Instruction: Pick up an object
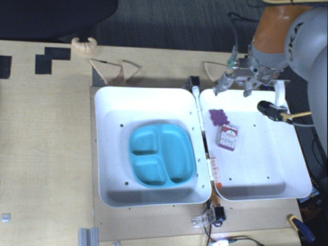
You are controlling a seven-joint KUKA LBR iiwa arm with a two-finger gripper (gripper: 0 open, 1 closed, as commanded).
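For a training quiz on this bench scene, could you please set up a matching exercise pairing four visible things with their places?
Things:
1. blue divided tray
2. purple object
3. small red-and-white packet
4. pincer

Places:
A. above the far edge of the right bin
B. right bin, just nearer the camera than the purple object
C. middle of the left bin
D. right bin, near its far left corner

Pairs: 1-C, 2-D, 3-B, 4-A
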